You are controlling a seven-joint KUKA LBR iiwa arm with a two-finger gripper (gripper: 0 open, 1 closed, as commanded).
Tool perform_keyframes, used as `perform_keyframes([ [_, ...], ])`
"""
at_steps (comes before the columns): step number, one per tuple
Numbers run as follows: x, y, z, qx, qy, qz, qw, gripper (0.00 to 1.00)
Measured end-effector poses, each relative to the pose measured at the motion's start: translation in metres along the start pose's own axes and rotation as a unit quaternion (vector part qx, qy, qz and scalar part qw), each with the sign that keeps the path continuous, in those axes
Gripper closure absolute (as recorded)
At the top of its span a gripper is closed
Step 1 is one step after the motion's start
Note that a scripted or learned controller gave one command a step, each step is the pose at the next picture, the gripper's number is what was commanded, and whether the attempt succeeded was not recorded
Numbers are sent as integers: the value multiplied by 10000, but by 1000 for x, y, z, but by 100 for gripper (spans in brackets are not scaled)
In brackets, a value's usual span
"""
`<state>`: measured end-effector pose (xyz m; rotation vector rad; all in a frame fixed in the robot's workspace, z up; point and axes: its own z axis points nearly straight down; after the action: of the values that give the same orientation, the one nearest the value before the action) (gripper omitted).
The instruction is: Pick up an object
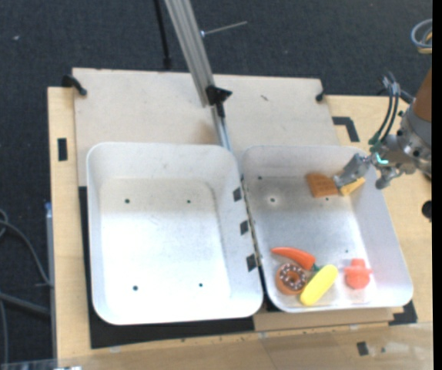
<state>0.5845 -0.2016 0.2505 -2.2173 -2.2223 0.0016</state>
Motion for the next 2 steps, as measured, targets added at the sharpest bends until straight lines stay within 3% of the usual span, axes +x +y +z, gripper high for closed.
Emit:
perform_keyframes([
  [1, 0, 1, -3, -21, -10, -8, 10000, 0],
  [2, -7, -6, 57, 13, -15, 18, 10000, 0],
])
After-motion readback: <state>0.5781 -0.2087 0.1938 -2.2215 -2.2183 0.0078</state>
